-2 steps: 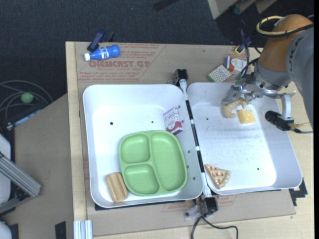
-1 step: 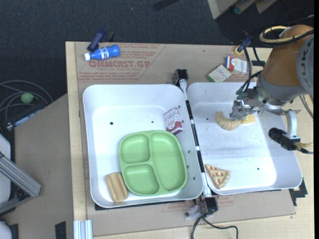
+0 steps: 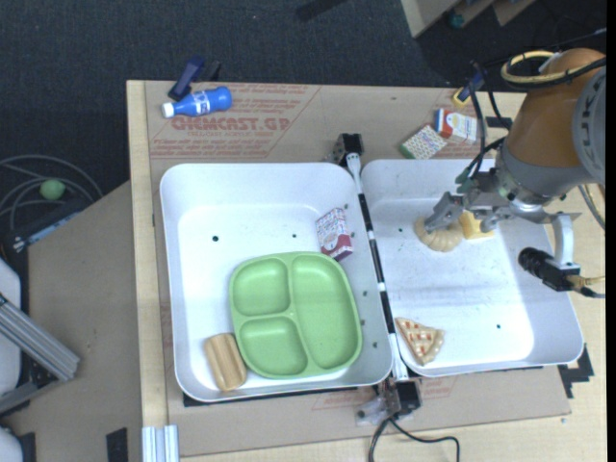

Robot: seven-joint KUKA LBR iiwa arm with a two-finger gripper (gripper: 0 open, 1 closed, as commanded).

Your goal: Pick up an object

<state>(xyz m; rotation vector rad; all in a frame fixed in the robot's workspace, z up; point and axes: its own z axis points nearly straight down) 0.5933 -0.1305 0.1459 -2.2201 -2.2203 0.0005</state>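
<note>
My gripper (image 3: 454,216) hangs low over the upper left part of the right bin (image 3: 500,301). Right below and touching it lies a round tan pastry (image 3: 441,238), with a small yellow object (image 3: 472,225) beside it under the wrist. A waffle-patterned wedge (image 3: 421,341) rests in the near left corner of the same bin. The left bin (image 3: 192,219) holds a green divided plate (image 3: 292,313), a tan bread-like block (image 3: 224,360) at its near left, and a red and white packet (image 3: 333,232) near the dividing wall.
On the cardboard behind the bins lie a blue and white bottle (image 3: 198,101) at the left and two small printed packets (image 3: 423,142) (image 3: 460,124) behind the right bin. The arm enters from the right above that bin.
</note>
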